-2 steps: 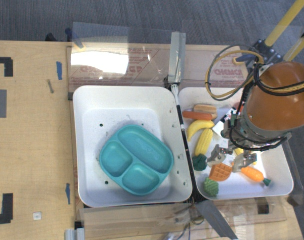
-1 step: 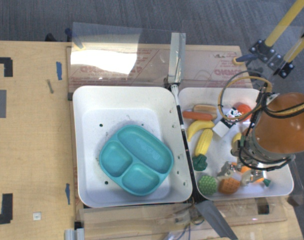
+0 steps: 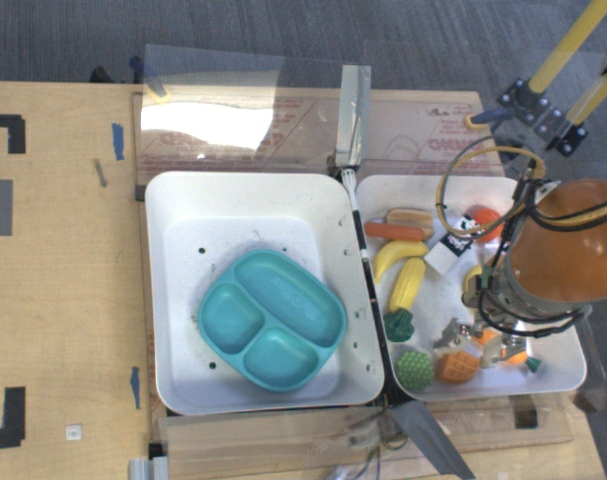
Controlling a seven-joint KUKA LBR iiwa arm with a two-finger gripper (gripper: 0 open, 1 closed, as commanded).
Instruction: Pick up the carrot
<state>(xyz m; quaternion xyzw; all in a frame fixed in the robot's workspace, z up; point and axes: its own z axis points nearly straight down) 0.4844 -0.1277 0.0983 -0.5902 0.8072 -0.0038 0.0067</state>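
Observation:
The carrot [image 3: 510, 352] is orange with a green top. It lies near the front right of the right bin [image 3: 573, 373], partly hidden under the arm. My gripper [image 3: 467, 334] hangs low over the bin's front part, just left of the carrot and right above it. The arm's orange band [image 3: 571, 243] covers much of the bin's right side. From this angle I cannot make out whether anything is in the gripper.
The right bin also holds a hot dog [image 3: 401, 225], a yellow banana [image 3: 391, 256], a corn cob [image 3: 406, 286], a green vegetable [image 3: 397, 324], a green bumpy fruit [image 3: 415, 368] and an orange bumpy fruit [image 3: 457, 368]. A teal divided plate [image 3: 271, 318] sits in the left bin [image 3: 183, 228].

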